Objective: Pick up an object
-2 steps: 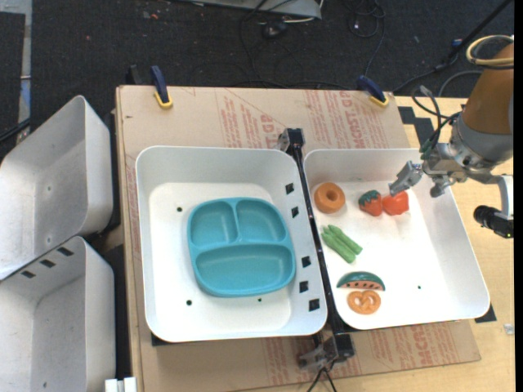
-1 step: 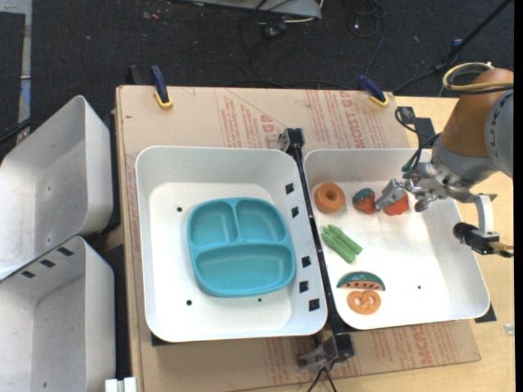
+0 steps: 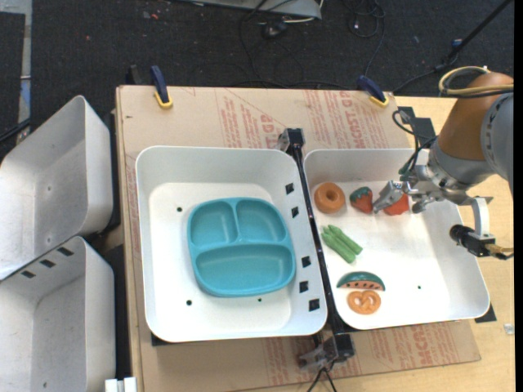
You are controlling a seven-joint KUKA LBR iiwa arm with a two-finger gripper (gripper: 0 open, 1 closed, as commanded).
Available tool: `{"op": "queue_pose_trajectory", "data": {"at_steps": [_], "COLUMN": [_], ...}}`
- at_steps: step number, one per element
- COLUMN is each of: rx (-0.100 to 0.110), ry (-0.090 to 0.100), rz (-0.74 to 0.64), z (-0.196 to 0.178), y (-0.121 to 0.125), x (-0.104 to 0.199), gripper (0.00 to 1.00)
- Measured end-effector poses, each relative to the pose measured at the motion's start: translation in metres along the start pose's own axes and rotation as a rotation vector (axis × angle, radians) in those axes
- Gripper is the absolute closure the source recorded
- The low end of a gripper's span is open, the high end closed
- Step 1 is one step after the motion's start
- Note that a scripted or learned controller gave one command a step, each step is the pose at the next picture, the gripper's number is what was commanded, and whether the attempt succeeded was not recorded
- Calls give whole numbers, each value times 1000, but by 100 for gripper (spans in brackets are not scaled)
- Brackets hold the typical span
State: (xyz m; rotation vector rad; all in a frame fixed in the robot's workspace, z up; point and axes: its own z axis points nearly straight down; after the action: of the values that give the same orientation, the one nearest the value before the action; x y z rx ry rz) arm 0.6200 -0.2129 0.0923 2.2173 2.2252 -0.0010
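Left of centre sits a teal plate (image 3: pixel 241 246); right of it a doughnut (image 3: pixel 330 197) and strawberry (image 3: pixel 361 198). Upper right, the gripper (image 3: pixel 395 199) straddles a red piece (image 3: pixel 397 206), fingers spread. It should close squarely before lifting.

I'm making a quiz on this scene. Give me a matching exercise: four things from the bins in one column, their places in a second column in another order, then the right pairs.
Things:
1. plate
2. donut
3. beans
4. pretzel

Places:
A. near the front edge of the right bin, just below the watermelon slice
B. middle of the left bin
C. far left of the right bin, beside the strawberry
D. left side of the right bin, about halfway down

Pairs: 1-B, 2-C, 3-D, 4-A
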Motion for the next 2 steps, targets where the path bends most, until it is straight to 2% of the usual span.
{"op": "queue_pose_trajectory", "data": {"at_steps": [1,2], "rx": [-3,-5], "ry": [-1,-1], "rz": [-1,3], "z": [-11,-55], "y": [1,-1], "x": [0,-4], "gripper": [100,100]}}
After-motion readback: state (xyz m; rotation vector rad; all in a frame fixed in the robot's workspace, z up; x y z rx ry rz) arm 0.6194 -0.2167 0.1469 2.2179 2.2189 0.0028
